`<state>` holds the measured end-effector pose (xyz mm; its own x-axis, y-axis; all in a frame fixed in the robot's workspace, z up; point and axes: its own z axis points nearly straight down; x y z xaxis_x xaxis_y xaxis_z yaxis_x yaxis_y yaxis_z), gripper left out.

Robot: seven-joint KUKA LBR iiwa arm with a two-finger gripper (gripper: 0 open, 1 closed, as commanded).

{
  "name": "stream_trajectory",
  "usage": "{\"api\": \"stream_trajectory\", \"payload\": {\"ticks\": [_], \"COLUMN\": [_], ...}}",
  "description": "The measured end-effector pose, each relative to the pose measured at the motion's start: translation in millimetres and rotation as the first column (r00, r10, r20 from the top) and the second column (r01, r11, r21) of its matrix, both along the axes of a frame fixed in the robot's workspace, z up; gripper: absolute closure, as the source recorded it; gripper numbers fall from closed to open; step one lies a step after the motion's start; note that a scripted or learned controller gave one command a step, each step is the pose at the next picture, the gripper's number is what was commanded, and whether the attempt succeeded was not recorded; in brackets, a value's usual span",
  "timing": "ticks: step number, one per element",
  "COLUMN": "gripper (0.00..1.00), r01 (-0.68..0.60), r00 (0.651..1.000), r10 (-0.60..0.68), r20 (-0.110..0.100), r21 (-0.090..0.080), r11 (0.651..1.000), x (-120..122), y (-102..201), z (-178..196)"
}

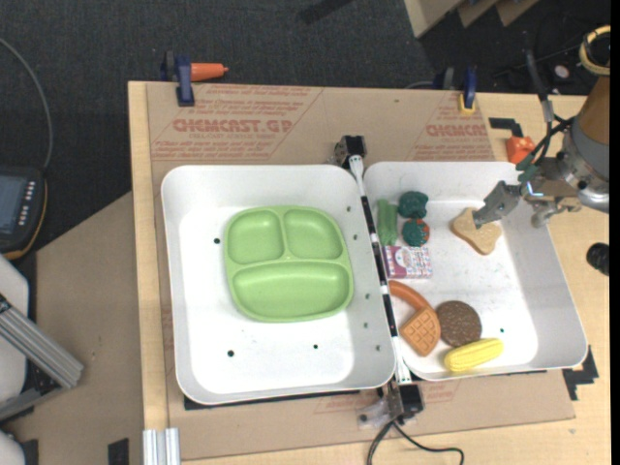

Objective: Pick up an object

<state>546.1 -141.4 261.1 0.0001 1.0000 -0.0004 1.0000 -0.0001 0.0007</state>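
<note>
Cardboard-topped bench [291, 114] lay below; your gripper [494, 208] — finger state unreadable — met the tan bread-shaped toy [476, 234] at three o'clock; it could skid away.

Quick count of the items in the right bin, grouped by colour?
Green: 2, a long green piece and a dark green lump
Red/green: 1, strawberry-like piece
Pink: 1, packet
Orange: 1, sausage
Tan: 2, waffle, bread slice
Brown: 1, patty
Yellow: 1, corn
Total: 9
</note>
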Motion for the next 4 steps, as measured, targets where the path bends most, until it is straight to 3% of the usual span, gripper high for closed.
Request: {"api": "stream_trajectory", "payload": {"ticks": [1,2,3,4], "gripper": [0.0,0.0,0.0,1.0], "r01": [-0.007,-0.003,0.005,-0.001], "r00": [1.0,1.0,1.0,1.0], "r10": [0.007,0.003,-0.005,0.001], "r20": [0.001,-0.006,0.002,0.014], "r21": [0.002,0.002,0.004,0.0], "r11": [1.0,1.0,1.0,1.0], "x": [118.0,97.8,111.1,114.6], "y": [46.1,75.9,47.8,48.9], "z": [-50.4,-78.3,-178.3,-159.8]}}
